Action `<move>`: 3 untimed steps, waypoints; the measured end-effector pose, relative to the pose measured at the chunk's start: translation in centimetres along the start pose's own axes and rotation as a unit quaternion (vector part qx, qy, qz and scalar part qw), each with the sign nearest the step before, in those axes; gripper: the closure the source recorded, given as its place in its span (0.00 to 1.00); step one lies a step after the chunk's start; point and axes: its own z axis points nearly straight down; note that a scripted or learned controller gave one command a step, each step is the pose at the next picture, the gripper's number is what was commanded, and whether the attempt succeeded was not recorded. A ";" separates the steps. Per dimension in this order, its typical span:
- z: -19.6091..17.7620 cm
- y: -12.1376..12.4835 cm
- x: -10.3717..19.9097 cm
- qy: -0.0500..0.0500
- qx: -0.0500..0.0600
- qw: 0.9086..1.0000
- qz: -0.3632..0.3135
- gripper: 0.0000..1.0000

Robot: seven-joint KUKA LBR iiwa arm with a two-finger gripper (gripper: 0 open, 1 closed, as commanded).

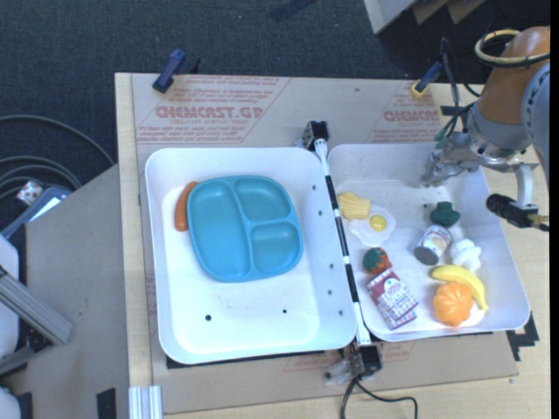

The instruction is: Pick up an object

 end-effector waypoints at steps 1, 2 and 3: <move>0.0 0.0 0.0 0.000 0.000 1.000 0.000 0.00; 1.0 -0.1 5.8 0.001 0.001 1.000 0.001 0.00; 1.0 0.0 11.3 0.001 0.001 1.000 0.001 0.00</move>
